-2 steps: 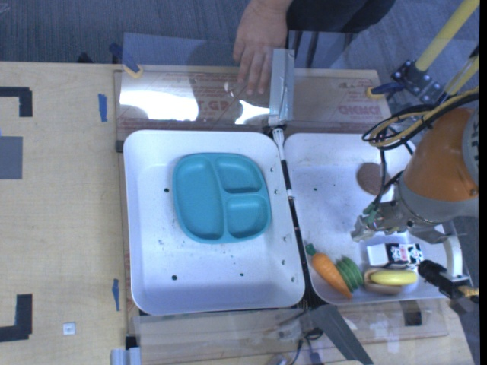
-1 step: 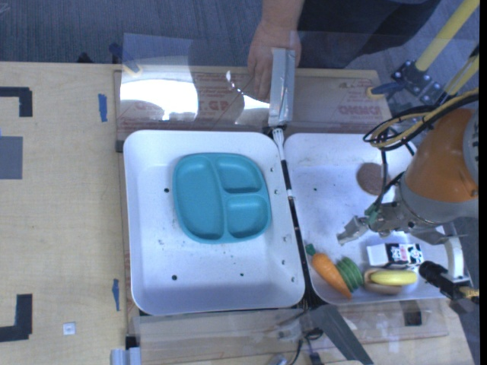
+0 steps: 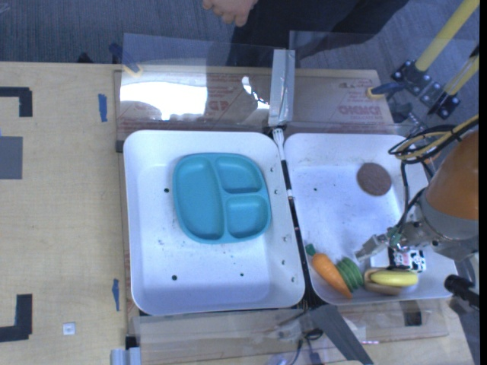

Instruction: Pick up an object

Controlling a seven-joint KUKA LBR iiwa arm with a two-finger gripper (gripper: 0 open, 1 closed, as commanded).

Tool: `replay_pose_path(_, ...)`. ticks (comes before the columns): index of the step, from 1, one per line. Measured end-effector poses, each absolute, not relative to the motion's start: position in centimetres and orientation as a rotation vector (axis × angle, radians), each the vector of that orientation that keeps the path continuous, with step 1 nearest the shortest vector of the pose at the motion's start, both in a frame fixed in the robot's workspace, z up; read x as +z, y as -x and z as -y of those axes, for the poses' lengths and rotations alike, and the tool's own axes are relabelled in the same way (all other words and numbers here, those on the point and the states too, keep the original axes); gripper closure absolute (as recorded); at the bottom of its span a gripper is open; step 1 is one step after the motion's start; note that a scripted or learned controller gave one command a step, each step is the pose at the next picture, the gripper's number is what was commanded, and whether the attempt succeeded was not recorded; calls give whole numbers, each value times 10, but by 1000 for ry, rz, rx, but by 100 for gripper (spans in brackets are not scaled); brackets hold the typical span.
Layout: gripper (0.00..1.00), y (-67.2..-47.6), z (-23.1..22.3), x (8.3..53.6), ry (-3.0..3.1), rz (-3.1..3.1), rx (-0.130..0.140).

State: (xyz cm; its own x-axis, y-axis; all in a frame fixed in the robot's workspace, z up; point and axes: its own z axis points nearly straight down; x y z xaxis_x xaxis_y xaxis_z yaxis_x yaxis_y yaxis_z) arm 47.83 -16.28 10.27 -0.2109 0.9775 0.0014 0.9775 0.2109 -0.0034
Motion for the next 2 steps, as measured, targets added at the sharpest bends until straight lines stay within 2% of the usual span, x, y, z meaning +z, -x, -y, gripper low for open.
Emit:
replay_pose_path(1,0,-483,98,88,2432,1999,-12)
replay_pose_path(2,0,-521,125,87,2427,2003,-7)
